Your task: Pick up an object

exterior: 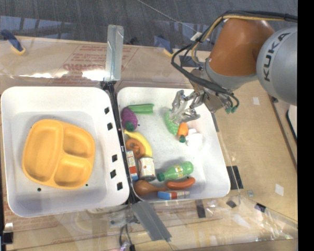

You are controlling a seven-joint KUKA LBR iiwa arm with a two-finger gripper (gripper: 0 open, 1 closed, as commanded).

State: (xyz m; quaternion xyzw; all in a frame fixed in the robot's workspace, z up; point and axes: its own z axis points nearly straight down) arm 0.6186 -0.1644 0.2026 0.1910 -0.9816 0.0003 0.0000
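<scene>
A grey robot arm (275,56) with an orange band reaches in from the right over two shallow white bins sitting side by side. Its metal two-finger gripper (182,109) hangs low over the upper part of the right bin (220,161), pointing down and to the left. The fingers sit close together, but whether anything is caught between them cannot be told from this angle.

Directly below the gripper lies a pale green toy (172,124), and just beside that, toward the lower right, a small carrot (182,130) with an orange body and green tip. A white block (194,138) rests just beyond the carrot. To the gripper's left are a green pepper-like piece (141,109) and, a little lower, a purple toy (129,118) against the bin's left wall.

Farther below the gripper, well apart from it, the bin's lower left holds a cluster: a yellow banana (138,140), a small can (146,168), a green bottle (177,171), a red-orange sausage shape (180,183), a brown piece (144,188) and a marker-like stick (172,195).

Far to the gripper's left, the left bin (10,192) holds a yellow divided tray (58,153) with three compartments.
</scene>
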